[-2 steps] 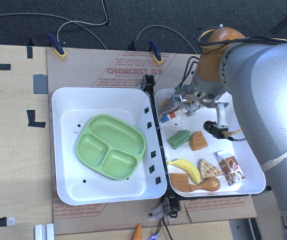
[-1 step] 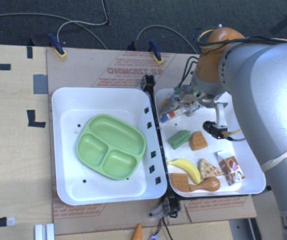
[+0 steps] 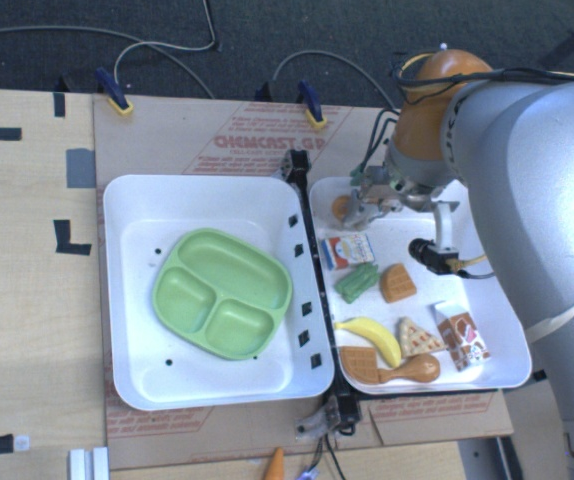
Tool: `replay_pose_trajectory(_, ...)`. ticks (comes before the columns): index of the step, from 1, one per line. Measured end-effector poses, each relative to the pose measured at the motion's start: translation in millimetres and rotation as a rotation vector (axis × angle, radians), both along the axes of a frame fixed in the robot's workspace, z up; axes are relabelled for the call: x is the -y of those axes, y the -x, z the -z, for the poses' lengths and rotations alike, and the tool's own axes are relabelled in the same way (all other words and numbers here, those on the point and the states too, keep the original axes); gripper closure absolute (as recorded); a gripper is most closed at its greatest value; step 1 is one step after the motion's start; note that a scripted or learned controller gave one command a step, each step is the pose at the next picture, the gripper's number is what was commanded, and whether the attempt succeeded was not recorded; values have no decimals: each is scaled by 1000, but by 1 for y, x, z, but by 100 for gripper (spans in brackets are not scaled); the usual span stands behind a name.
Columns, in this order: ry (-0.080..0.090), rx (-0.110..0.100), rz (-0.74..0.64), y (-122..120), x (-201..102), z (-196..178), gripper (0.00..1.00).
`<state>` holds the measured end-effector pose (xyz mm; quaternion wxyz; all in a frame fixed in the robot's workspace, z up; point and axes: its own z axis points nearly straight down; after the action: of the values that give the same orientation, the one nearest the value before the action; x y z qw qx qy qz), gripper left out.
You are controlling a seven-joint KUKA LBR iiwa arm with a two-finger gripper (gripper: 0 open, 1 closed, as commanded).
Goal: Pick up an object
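**Gripper low in the right bin, nothing lifted yet**

While the arm (image 3: 507, 138) reaches in from the right of the frame, the gripper (image 3: 367, 206) sits low at the upper left corner of the right bin (image 3: 512, 363), just beside or touching a small round orange piece (image 3: 340, 207). Whether the claw is wide, narrow or closed on that piece I cannot tell, since the wrist covers it from above. No object is seen raised clear of the bin floor, so I judge the pick as not yet done: the grasp and the lift are both left.

In the camera view, the left bin (image 3: 132, 288) holds one thing, a green plate (image 3: 222, 293) with three compartments, lying flat near the middle of the frame, and nothing lies on it.

The right bin is crowded. Below the gripper lies a small carton (image 3: 348, 249), then a green piece (image 3: 357, 283) and, just right of it, an orange chunk (image 3: 398, 283). Lower down a banana (image 3: 372, 335) lies near a slice (image 3: 419, 338) and a brown box (image 3: 463, 338). At the bottom rim a waffle (image 3: 357, 363) touches a drumstick (image 3: 412, 370). The likeliest target, by nearness, is the round orange piece.
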<state>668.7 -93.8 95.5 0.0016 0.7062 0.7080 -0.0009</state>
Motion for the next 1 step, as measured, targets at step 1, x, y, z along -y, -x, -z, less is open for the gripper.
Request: replay_pose_trajectory(1, 1, 0, 0, 0, 0, 0, 0)
